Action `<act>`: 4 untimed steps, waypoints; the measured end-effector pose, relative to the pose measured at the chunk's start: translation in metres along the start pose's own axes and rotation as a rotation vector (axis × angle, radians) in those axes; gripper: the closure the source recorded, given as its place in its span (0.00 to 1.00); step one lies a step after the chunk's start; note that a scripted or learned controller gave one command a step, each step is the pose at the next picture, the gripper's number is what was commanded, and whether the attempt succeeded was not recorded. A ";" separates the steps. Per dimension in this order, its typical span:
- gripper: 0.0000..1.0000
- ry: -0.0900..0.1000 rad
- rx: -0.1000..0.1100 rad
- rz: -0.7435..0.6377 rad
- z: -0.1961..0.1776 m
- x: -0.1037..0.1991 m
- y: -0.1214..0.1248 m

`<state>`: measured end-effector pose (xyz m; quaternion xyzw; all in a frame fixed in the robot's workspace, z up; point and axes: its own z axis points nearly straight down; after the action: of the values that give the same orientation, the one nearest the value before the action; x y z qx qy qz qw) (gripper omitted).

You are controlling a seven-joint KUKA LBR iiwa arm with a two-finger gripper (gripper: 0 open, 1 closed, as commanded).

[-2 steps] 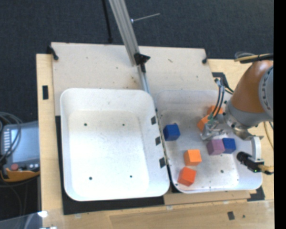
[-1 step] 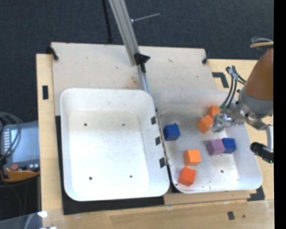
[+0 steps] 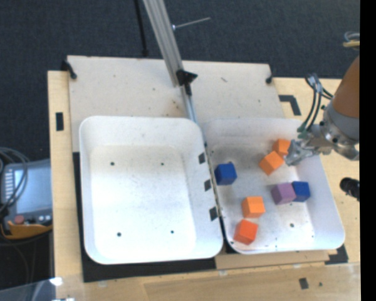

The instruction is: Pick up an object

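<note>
While the gripper (image 3: 294, 153) sits low near the right bin's (image 3: 329, 231) far edge, finger state can't be told; orange cube (image 3: 271, 162) just beside it; another orange cube (image 3: 282, 146) close behind.

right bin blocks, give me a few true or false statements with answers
1. All the blocks lie in the right bin. True.
2. The purple block touches a blue block. True.
3. There are three blue blocks. False: two, the second blue block sits near the bin's left wall.
4. The gripper is over the left bin. False: it is over the right bin, beside the orange blocks.
5. The purple block sits alone in the left bin. False: it is in the right bin.
</note>
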<state>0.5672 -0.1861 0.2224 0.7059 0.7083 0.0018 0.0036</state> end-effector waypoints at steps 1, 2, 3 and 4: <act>1.00 0.000 0.000 0.000 -0.050 -0.002 0.002; 1.00 0.002 0.007 -0.002 -0.041 0.046 -0.016; 1.00 0.004 0.007 -0.004 -0.040 0.105 -0.017; 1.00 0.004 0.008 -0.004 -0.035 0.163 -0.018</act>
<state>0.5482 -0.0230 0.2568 0.7044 0.7098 0.0007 -0.0006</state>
